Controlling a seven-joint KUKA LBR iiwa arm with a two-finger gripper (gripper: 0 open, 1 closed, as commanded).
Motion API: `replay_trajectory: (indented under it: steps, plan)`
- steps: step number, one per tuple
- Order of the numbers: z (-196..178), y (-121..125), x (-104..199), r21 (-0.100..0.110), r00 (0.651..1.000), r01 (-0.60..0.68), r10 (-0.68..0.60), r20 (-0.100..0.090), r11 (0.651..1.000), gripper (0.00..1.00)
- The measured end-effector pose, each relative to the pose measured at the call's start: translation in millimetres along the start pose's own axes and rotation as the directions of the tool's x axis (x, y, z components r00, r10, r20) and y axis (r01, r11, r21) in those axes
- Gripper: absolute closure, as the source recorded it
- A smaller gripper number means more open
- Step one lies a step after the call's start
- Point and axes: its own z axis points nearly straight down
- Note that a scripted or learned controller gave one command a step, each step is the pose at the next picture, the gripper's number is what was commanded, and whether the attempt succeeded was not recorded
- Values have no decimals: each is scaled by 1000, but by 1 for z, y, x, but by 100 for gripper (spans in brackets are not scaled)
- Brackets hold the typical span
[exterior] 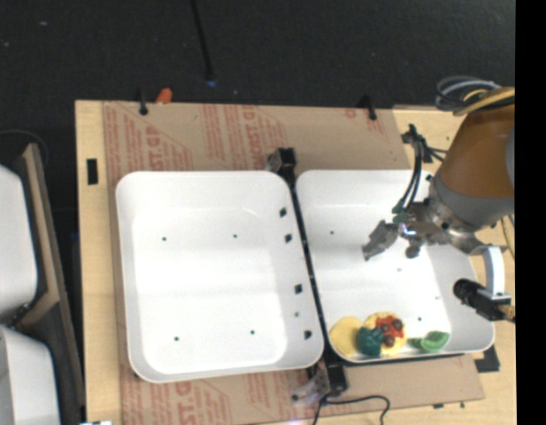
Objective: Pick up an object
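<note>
the gripper (393, 241) hung over the middle of the right bin (343, 193) with its fingers spread and nothing between them, seemingly poised to descend, while the cluster of small toys (383, 333) lay heaped against the near wall.

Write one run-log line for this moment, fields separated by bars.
gripper: open, nothing between fingers | position: over right bin, above its middle | toys: clustered at right bin's near edge | pick: not yet done
</note>
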Motion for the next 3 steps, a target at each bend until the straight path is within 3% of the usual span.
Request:
replay_trajectory:
  steps: [1, 3]
  plan:
    - [-3, 1, 0, -7, 1000, 1, -1, 1, 1000, 0]
    - [95, 6, 7, -3, 1000, 1, -1, 0, 1000, 0]
